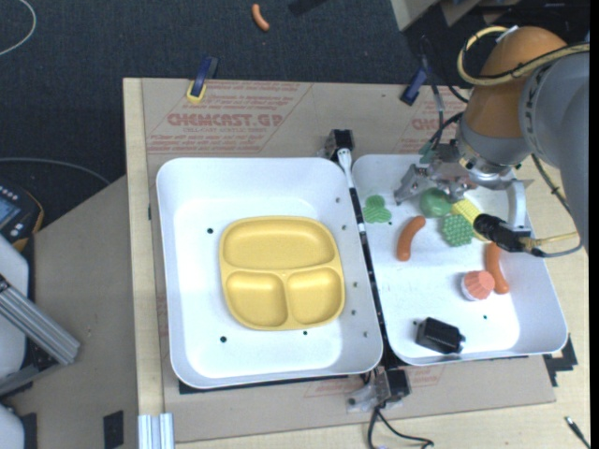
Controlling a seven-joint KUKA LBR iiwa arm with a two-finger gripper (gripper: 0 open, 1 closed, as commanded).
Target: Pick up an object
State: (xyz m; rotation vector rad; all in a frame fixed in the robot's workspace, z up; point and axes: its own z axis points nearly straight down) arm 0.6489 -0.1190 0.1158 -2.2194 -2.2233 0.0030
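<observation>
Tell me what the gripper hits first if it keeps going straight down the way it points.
Most likely the green toy piece directly beneath the gripper, in the right bin. The yellow corn piece lies just beside it. Depth is hard to judge from this slanted view.

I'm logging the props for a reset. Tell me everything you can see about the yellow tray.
The yellow tray looks like glossy moulded plastic, a rounded rectangle with three compartments: one long one at the far side and two smaller ones nearer the camera. It lies flat, open side up, near the middle of the left bin, with nothing in it.
</observation>
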